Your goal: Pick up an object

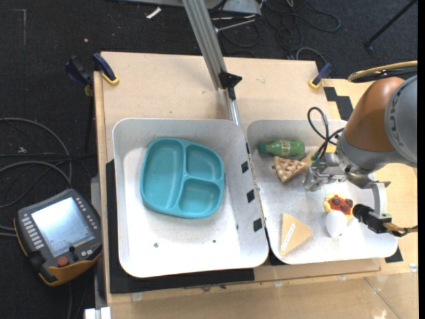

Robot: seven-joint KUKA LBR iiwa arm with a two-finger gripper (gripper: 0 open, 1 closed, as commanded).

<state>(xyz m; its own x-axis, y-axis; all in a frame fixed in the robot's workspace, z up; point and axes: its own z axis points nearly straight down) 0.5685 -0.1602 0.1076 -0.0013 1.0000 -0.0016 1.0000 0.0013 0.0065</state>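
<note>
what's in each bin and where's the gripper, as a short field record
left bin: teal plate with three compartments
right bin: green bottle, pizza slice, cheese wedge, white item with red and yellow top
bottle pose: lying on its side, near the bin's far wall
gripper: low in the right bin, just right of the pizza slice
arm: reaches in from the right

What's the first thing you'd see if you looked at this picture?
The big teal plate with three sections, lying alone in the left bin. Then the grey and orange robot arm reaching into the right bin, its gripper beside a pizza slice and a green bottle.
</note>
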